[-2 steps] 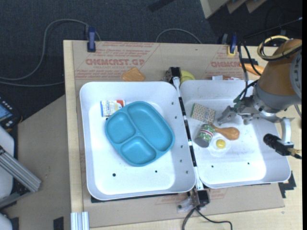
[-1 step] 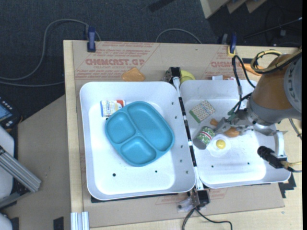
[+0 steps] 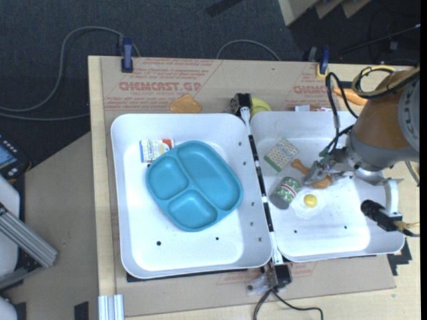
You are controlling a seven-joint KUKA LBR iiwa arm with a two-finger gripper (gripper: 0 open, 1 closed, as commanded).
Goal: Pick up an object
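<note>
My gripper (image 3: 325, 173) sits low in the right bin (image 3: 333, 235), and my own wrist covers its fingers, so their spread is unreadable. An orange thing (image 3: 319, 183) under it is perhaps a toy, mostly hidden. The blue plate (image 3: 193, 185) overlaps a small carton (image 3: 153, 149). My arm (image 3: 393, 125) runs off the right edge.

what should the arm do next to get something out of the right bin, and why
Probably a short descent onto whatever lies right under the gripper, then close. It sits low in the right bin, beside a small orange piece. The green can and fried egg toy lie just to its lower left in the view, so a straight drop seems safer than a sideways sweep.
</note>
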